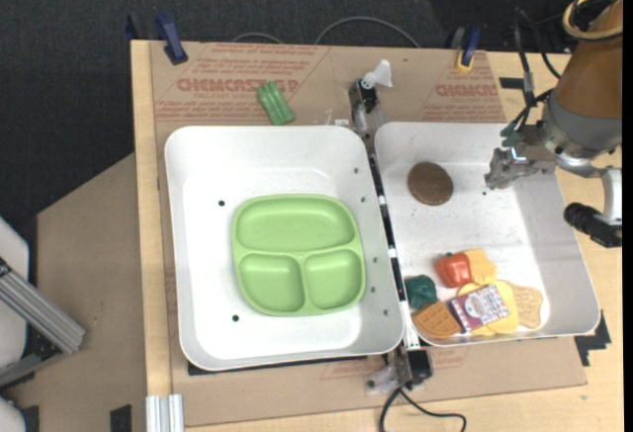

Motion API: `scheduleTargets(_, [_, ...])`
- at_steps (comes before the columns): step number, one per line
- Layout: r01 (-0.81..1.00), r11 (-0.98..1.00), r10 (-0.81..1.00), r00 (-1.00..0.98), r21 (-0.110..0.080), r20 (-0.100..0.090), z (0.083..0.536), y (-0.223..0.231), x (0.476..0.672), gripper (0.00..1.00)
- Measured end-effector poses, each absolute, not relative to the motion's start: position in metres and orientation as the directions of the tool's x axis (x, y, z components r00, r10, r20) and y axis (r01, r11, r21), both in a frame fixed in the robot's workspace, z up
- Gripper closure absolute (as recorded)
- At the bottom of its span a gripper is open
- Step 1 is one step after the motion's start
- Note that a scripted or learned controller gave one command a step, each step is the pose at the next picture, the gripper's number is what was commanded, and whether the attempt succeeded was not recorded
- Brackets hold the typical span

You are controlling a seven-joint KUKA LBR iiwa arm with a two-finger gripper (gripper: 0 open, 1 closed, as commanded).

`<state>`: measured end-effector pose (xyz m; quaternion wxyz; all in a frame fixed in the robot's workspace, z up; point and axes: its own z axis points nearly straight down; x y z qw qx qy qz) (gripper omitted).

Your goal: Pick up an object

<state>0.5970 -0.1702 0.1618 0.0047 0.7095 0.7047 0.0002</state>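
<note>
The arm (593, 74) comes in from the upper right of the frame, and its gripper (504, 166) hangs over the upper part of the right bin (554, 242). The fingers are small and dark here, so I cannot tell if they are open or closed, and nothing is seen between them. A brown round disc (431, 183) lies alone on the bin floor, near the gripper, to its left. In the lower part of this bin lies a pile of small toys (480, 297) – red, orange, yellow and dark green pieces touching each other. The left bin (198, 222) holds a green divided plate (297, 254) in its middle. A green clip (276, 105) lies on the cardboard above the left bin.
</note>
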Motion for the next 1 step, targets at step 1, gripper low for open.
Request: scheduleTargets(1, [1.000,0.000,1.000,0.000,0.002,-0.001,0.1571,-0.1642,0.5975,0.00])
